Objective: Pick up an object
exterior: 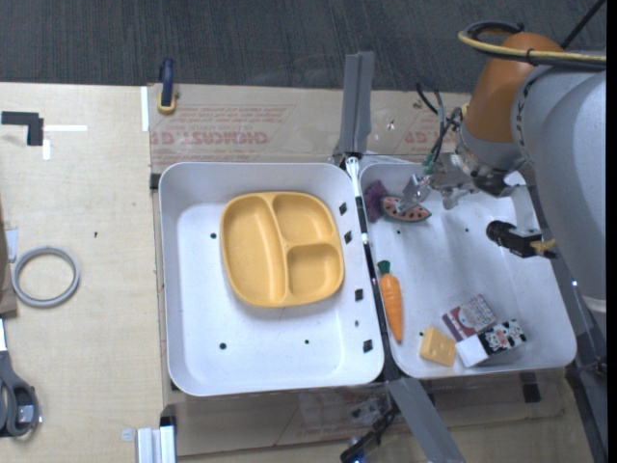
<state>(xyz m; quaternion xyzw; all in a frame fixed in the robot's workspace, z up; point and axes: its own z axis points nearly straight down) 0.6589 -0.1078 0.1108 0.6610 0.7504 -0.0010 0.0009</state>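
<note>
Two shallow white bins lie side by side on a pale wooden bench [87, 181]. Left bin [193, 336]: a yellow plastic plate with three compartments [282, 249] sits slightly toward 12 o'clock of centre. Right bin [458, 268]: an orange toy carrot with a green top [390, 302] lies along the wall at 9 o'clock; a yellow cheese wedge [437, 347] rests at 6 o'clock; a small printed carton [482, 328] lies at 5 o'clock, just beside the wedge; a pink toy slice with a dark rim [406, 210] sits at 11 o'clock, with a purple object [372, 199] at its 9 o'clock. The grey arm's gripper [422, 189] hangs close at the slice's 1 o'clock; whether it is open or closed cannot be told
</note>
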